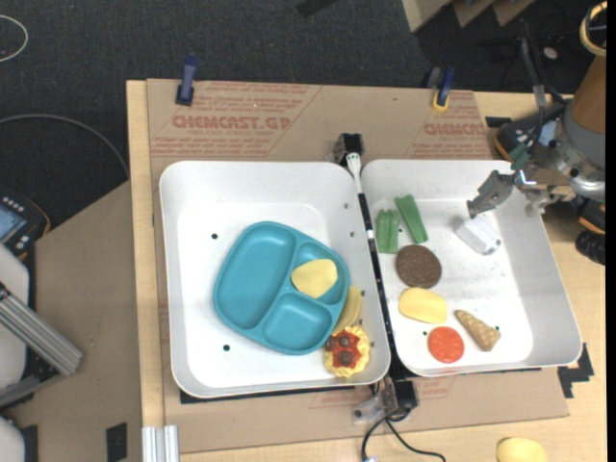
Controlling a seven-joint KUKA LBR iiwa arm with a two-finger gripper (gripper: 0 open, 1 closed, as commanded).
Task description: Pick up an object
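Red round piece (446,344) at near edge of right bin (553,287) — tan cone (478,329) and yellow lump (423,306) just beside. Gripper (486,200) over far right area, above pale block (477,236); finger spacing unclear — possibly apart, nothing gripped.

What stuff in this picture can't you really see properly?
- Gripper, camera view: too small and blurred to tell what its fingers are doing.
- Yellow strip, camera view: partly tucked behind the blue plate, so its shape is unclear.
- Yellow object, camera view: cut off by the bottom edge.
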